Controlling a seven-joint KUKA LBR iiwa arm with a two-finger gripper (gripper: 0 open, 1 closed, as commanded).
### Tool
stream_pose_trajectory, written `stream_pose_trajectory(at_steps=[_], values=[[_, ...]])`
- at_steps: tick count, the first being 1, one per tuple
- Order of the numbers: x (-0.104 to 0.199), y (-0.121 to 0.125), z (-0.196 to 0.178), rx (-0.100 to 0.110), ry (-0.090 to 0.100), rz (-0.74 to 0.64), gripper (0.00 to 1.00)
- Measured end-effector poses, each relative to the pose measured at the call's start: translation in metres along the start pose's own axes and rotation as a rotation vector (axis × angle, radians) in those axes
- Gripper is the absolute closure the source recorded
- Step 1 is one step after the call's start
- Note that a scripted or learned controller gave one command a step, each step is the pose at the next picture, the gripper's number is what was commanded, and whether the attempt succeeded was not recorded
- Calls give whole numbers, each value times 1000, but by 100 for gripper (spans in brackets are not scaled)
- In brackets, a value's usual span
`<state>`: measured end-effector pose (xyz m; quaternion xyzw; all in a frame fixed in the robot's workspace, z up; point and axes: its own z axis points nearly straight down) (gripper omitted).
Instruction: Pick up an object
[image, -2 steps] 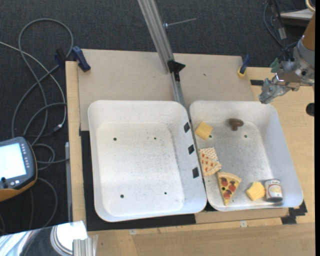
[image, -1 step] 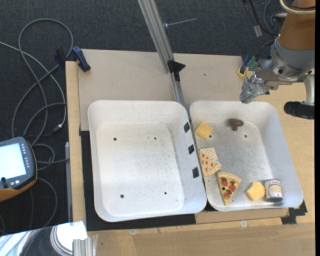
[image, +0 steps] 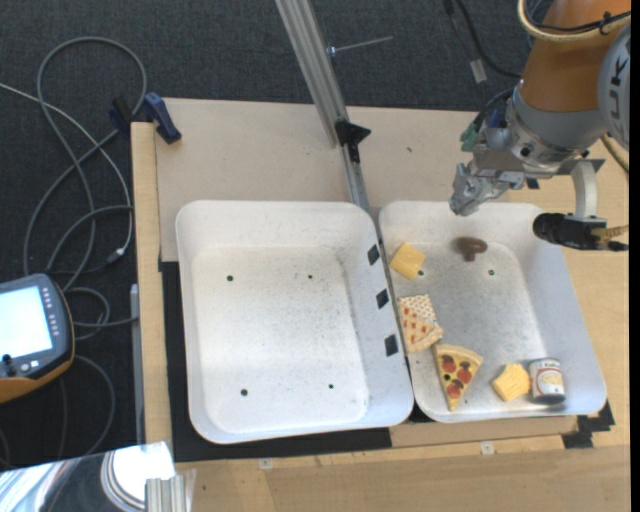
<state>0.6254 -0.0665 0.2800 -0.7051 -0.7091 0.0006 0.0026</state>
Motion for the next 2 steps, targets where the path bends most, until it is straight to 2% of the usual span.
stream_pose_trajectory(at_steps=[1, 2], values=[[63, -3, 14, 1, 1, -2, 100], [119, -16, 18, 1, 0, -2, 100]])
